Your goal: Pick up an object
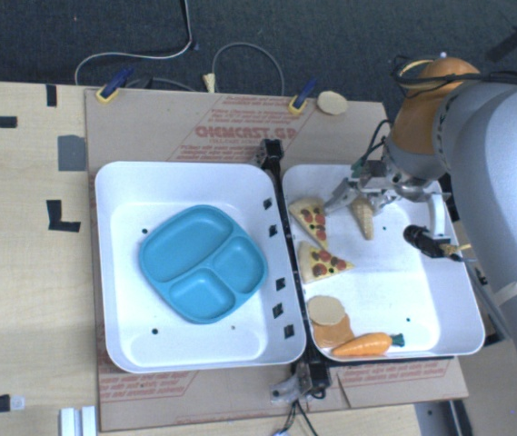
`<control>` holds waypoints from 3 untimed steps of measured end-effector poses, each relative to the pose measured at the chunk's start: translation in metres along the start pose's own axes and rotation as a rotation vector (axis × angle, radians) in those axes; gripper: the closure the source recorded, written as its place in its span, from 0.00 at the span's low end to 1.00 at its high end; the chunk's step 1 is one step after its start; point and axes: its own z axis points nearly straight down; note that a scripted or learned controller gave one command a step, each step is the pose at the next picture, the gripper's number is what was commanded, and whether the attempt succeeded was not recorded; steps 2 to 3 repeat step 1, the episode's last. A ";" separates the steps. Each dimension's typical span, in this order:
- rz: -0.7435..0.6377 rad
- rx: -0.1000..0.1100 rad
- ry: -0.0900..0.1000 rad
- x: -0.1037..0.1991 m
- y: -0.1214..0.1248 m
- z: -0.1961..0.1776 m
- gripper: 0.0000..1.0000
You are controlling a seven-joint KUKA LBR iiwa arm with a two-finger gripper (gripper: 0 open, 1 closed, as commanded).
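My gripper [363, 198] hangs over the upper part of the right bin [440, 289], with its fingers spread open. One thin finger [338, 196] points left toward a pizza slice [311, 218]. A tan cone [363, 219] lies on the bin floor just below the gap between the fingers, not clamped. A second pizza slice [322, 263] lies lower at the bin's left side. Near the front lie a round tan biscuit [325, 310], an orange piece [331, 332] and a carrot [364, 344].
The left bin [122, 198] holds a blue divided plate [203, 262]. The arm's grey body [494, 180] covers the right bin's right rim. A small tan disc [332, 103] rests on the cardboard behind the bins. Cables run across the back.
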 end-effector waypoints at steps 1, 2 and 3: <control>0.002 -0.003 -0.003 -0.002 -0.001 -0.012 1.00; 0.002 -0.003 -0.003 -0.002 -0.001 -0.012 1.00; 0.002 -0.003 -0.003 -0.002 -0.001 -0.012 1.00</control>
